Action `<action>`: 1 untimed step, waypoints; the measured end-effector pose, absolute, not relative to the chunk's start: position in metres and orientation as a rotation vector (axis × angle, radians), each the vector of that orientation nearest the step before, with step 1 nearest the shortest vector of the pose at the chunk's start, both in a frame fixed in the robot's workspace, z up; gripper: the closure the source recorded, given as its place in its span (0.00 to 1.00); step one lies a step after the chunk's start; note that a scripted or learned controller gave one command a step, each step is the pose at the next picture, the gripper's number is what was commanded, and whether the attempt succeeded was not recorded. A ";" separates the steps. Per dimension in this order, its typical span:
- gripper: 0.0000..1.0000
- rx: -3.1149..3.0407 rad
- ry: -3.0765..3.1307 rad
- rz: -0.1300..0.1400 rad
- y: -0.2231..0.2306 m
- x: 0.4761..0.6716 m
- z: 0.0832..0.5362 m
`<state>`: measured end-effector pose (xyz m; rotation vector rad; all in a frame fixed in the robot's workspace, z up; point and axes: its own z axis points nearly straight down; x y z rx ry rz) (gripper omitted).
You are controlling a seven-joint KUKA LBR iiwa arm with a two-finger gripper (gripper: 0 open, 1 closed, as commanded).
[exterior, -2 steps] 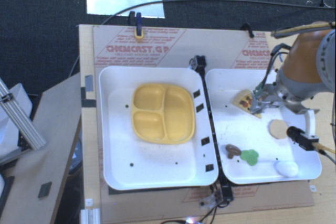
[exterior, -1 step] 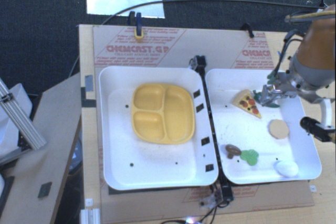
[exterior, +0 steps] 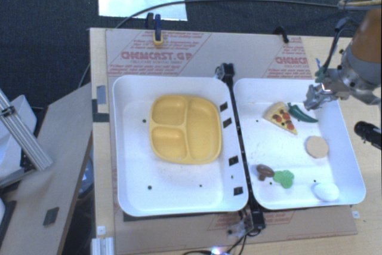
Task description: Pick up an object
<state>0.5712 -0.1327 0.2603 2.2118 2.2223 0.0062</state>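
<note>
**A:** Which thing is it going for?

**B:** My guess is the green pepper (exterior: pixel 302 114), since it lies closest. It is in the right bin (exterior: pixel 352 146), up near the far wall, just right of the pizza slice (exterior: pixel 282 117) and touching or nearly touching it.

**A:** And from the tool?

**B:** The tool (exterior: pixel 315 98) hangs just above and slightly to the right of the pepper, at the bin's far right part. The pepper sits a little toward the camera and to the left of it, so a short drop with a slight shift that way looks like what the move needs.

**A:** How does the pepper lie?

**B:** Its long axis runs on a slant, from upper left near the pizza's crust down to the right, the thin tip pointing toward the bin's right wall.

**A:** Is the tool open? Holding anything?

**B:** I cannot tell how far it is open; nothing shows in it.

**A:** What else is around?

**B:** A round tan cookie (exterior: pixel 317 147) below, a white egg (exterior: pixel 326 191) at the near corner, a green leafy piece (exterior: pixel 285 178) beside a brown mushroom (exterior: pixel 264 172). The left bin (exterior: pixel 128 128) carries a yellow divided plate (exterior: pixel 185 129). Both bins rest on the table (exterior: pixel 197 48).
</note>
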 end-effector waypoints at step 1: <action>1.00 2.210 2.231 0.005 -0.075 0.572 0.261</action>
